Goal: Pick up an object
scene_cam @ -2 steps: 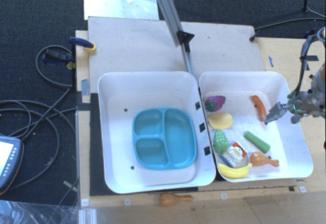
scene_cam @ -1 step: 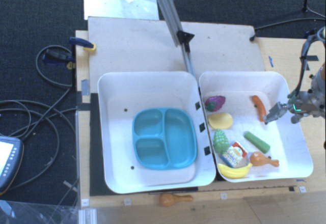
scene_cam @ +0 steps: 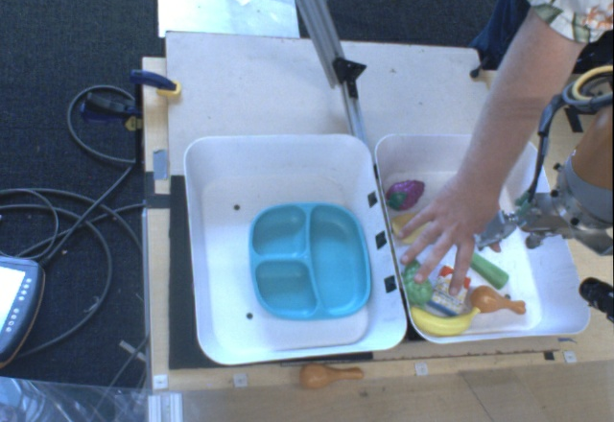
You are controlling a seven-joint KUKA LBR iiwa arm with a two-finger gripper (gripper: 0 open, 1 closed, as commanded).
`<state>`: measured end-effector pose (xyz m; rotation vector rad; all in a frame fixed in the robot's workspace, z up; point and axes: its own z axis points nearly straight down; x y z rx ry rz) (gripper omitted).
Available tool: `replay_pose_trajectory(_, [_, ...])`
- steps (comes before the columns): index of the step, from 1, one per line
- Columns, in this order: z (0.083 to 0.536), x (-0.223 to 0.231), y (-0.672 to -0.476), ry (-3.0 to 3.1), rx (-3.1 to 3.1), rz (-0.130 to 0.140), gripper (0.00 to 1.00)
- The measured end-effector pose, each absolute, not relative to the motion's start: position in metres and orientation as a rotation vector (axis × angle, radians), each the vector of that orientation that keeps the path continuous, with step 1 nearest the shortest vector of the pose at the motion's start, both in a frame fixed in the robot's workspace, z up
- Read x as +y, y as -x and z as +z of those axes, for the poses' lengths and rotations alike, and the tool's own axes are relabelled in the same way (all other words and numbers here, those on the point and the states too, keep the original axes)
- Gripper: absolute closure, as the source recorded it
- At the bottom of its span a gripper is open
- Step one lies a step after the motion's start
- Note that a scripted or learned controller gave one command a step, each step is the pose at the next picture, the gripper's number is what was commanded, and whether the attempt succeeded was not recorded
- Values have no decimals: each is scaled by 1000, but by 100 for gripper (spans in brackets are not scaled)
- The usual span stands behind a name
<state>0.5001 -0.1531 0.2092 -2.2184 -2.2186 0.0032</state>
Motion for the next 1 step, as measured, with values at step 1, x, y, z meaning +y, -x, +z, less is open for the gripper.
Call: replay_pose_trajectory(1, [165,-153,-494,2219,-2218,3,0])
